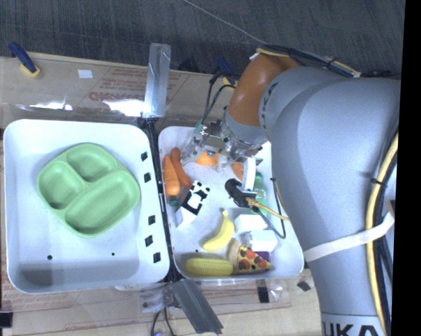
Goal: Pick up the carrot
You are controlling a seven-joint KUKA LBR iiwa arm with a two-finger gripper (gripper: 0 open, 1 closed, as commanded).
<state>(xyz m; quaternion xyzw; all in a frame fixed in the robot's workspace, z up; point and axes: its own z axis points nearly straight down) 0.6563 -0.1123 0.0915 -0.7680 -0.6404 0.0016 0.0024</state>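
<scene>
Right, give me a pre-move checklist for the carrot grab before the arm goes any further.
1. Carrot located: ok, lying along the left wall of the right bin.
2. Carrot free of the gripper: ok, it sits apart, to the gripper's left.
3. Nothing lying on top of the carrot: ok.
4. Neighbours: not ok, a black-and-white tag lies right beside the carrot's lower end.
5. Banana and corn out of the way: ok, lower in the bin.
6. Gripper over the carrot: not ok, offset right.
</scene>
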